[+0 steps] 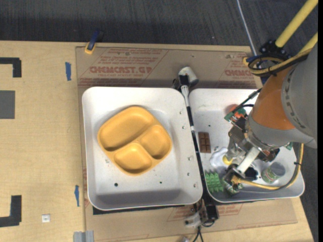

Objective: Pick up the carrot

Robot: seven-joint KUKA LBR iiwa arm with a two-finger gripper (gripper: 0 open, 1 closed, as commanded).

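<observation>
The carrot (pixel 232 109) shows as a small orange tip with green beside it, in the far part of the right bin (pixel 212 105), its right side hidden.

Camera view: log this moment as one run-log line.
arm over right bin | hand low in right bin, near green block | yellow divided plate in left bin | carrot not identified

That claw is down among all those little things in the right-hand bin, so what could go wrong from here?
1. The claw sits low in the crowded right bin, beside a green block and a brown piece; it might close on the wrong thing.
2. The arm covers much of that bin, with only an orange bit peeking past it, so the carrot may be hard to find.
3. The claw could nudge neighbouring items aside.
</observation>
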